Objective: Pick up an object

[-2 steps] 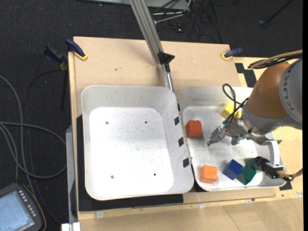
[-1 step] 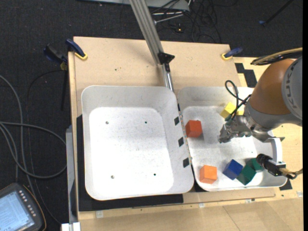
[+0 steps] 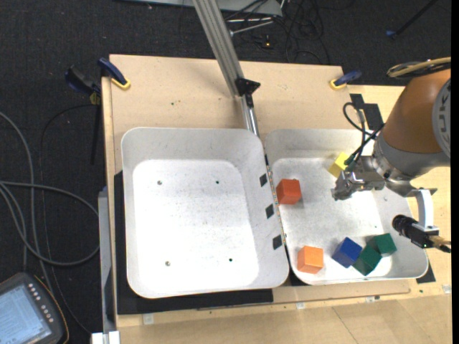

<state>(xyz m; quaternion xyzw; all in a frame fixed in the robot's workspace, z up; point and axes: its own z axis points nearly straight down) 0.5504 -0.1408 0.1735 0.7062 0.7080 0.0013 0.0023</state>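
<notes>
The arm (image 3: 423,120), grey with an orange upper section, comes in from the right and bends down over the right bin (image 3: 315,165), ending in the hand (image 3: 347,189), which hangs above the bin's upper right part. From this slanted height the hand is small and dark against the white floor, and I cannot tell whether it is released or clenched; nothing can be made out in its grasp. Just up and to the left of the hand, close against the wrist, lies a yellow block (image 3: 338,165), partly covered by the arm's cables, and whether it touches the hand is not clear. The other objects are spread over the same bin: an orange-red cube (image 3: 288,191) near the bin's left wall, well to the left of the hand; a lighter orange cube (image 3: 310,259) lower down near the front left corner; a blue cube (image 3: 348,251) to its right; and two green cubes (image 3: 376,253) just beside the blue one, seemingly touching each other near the front rim. The left bin (image 3: 143,149) sits beside the right one, their edges meeting along the middle, and its floor is speckled with fine dark marks. Both bins rest on the pale wooden bench (image 3: 179,92), and a slanted metal pole (image 3: 219,34) crosses above its far edge.
</notes>
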